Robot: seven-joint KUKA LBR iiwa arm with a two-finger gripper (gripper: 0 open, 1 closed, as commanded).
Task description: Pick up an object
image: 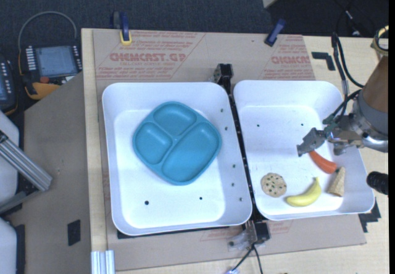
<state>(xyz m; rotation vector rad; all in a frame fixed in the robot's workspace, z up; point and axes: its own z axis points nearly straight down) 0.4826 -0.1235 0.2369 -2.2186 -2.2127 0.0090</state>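
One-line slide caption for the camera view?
Robot hand hovers over a carrot in the right bin, beside banana and cookie; blue plate lies left.

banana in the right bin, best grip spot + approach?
Take the banana at mid-body, where the curve is thickest, coming straight down from above. It lies flat near the right bin's front wall, curve ends pointing up-right and left, so set the claw across its width. The cookie sits close on the left and a tan wedge on the right, so the middle probably leaves most room.

plate (177,142) in left bin (117,205); cookie (273,184), banana (305,195), carrot (322,160) in right bin (271,106).
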